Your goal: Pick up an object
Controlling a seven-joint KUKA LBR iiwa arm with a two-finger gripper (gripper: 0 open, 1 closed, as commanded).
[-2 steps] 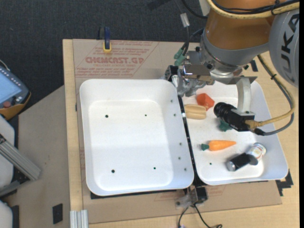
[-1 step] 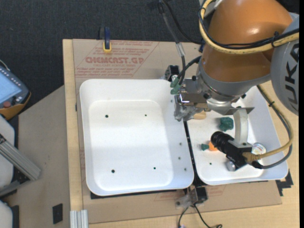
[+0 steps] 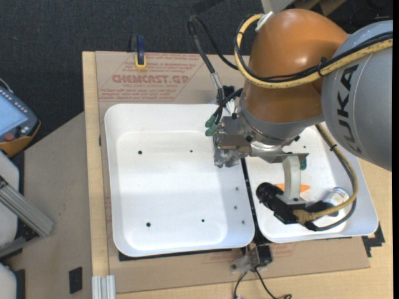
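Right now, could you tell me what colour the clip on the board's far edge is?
The clip is blue, yellowish at its lower tip; best seen in the camera view.

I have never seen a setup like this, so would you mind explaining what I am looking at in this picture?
This is one camera fixed overhead, looking down at a slant. The big grey and orange machine is a robot arm reaching in from the picture's right. Its gripper hangs over the right edge of the left bin, beside the right bin. In the right bin lie an orange thing and a small pale item. Both bins sit on a cardboard sheet. Whether the gripper holds anything cannot be told from here.
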